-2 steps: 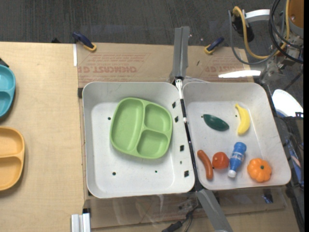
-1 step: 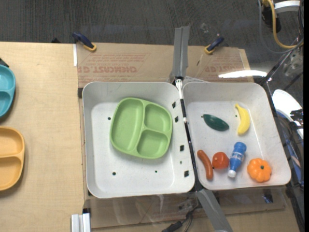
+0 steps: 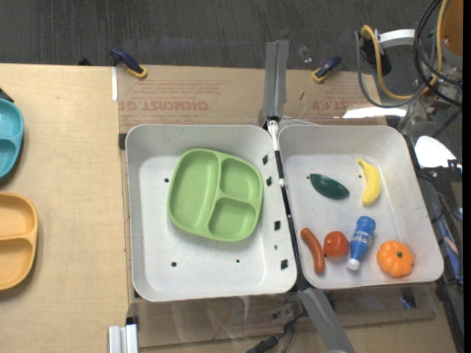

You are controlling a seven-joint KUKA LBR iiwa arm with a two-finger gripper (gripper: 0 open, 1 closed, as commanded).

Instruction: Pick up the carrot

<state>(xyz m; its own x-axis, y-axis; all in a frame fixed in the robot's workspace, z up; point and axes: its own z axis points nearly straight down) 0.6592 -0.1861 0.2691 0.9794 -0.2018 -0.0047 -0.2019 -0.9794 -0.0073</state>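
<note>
Carrot low in the right bin, lower right of the frame, flat on the white floor near that bin's left wall. Long axis almost up-and-down in the picture, leaning a little: upper end toward the left wall, lower end swung rightward toward the front rim. Thick end or thin end uppermost: cannot tell, both looking rounded.

Close on its right, at mid-length, a red tomato, touching or nearly so. Just beyond that, a small blue-and-white bottle, tilted, cap end low. Further right, an orange pumpkin by the bin's lower right corner.

Left of the carrot, only a narrow strip of bare floor before the wall. Lower tip close to the front rim. Above it, open floor up to a dark green oval piece, with a banana upright in the frame to the right of that.

In the left bin, a green divided plate, well apart from the carrot.

Cables and arm hardware at the frame's upper right edge. Gripper wide or narrow: cannot tell.
</note>
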